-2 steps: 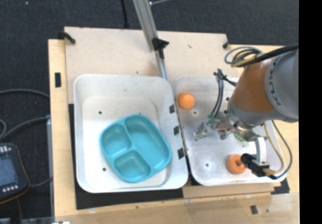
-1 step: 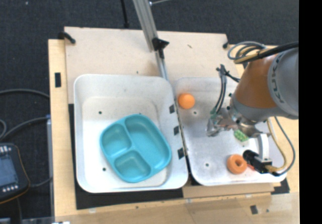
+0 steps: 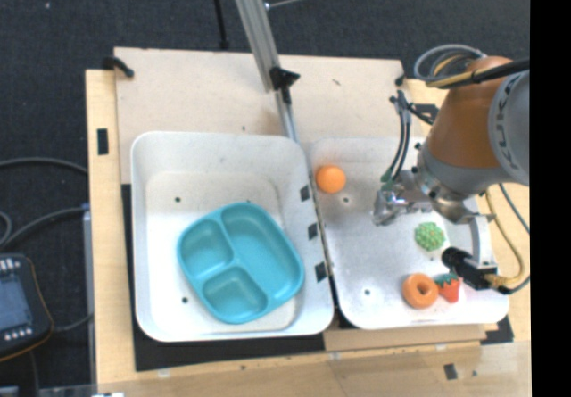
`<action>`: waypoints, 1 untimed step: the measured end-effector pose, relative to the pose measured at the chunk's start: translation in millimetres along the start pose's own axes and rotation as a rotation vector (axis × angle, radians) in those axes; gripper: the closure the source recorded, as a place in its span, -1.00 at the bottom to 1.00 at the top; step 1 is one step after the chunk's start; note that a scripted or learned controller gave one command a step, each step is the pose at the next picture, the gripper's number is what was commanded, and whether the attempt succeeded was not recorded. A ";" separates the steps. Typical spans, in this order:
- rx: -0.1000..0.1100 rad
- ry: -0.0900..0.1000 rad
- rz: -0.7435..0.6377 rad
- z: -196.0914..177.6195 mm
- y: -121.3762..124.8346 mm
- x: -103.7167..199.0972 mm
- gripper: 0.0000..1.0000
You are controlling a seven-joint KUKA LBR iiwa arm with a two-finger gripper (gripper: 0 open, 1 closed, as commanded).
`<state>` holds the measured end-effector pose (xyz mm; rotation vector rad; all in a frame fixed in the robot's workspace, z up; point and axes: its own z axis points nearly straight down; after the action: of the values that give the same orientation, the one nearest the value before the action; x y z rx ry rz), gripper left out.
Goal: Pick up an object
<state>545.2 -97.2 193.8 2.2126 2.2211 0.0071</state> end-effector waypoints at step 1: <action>0.001 0.000 0.000 -45.0 6.7 1.7 1.00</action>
<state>551.5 -95.5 238.9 2.2131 2.2221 0.0056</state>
